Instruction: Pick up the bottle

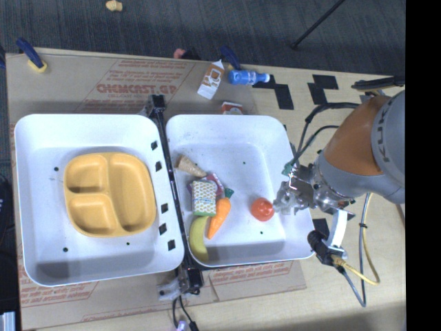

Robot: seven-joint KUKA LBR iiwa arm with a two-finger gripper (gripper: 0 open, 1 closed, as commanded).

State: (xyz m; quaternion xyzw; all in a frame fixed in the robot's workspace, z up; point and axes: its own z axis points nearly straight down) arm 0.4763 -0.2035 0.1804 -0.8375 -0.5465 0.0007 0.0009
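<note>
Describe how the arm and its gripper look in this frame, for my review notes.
The arm is a rounded grey body with a broad orange band above the wrist. Black cables loop along its left side. The gripper is a compact metallic grey-and-black assembly. A white bracket hangs below the wrist, ending in a black connector with a yellow cable trailing off.

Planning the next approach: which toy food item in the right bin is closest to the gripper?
The round red tomato, lying alone just left of the gripper; the carrot, banana and others cluster farther left.
</note>
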